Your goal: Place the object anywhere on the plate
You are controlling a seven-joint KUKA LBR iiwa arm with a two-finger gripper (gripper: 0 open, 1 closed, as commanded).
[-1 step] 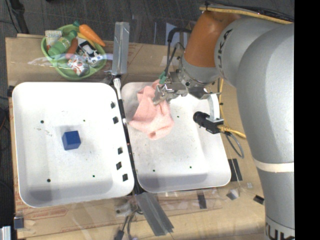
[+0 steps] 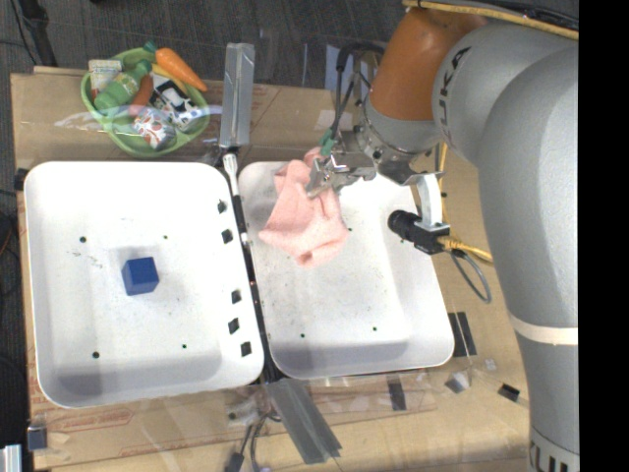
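The big grey arm (image 2: 511, 165) leans in from the right, over the right-hand bin (image 2: 413, 323). I think the worst thing that can happen here is that nothing gets moved where it should go. I see no plate in either bin, so I cannot tell where the thing is meant to land. The left bin (image 2: 59, 264) has just a small blue block (image 2: 141, 274) sitting by itself, well apart from the arm. In the right bin lies a soft pink cloth (image 2: 300, 219), bunched up near the top left corner. A cloth is floppy, so I guess it can slip, drag, or hang half out when lifted. The gripper (image 2: 326, 173) is down at the top edge of the cloth and looks like it touches it. I cannot tell how wide the jaws are, or whether they pinch the cloth at all. Beyond the bins sits a green bowl (image 2: 128, 141) full of toys.
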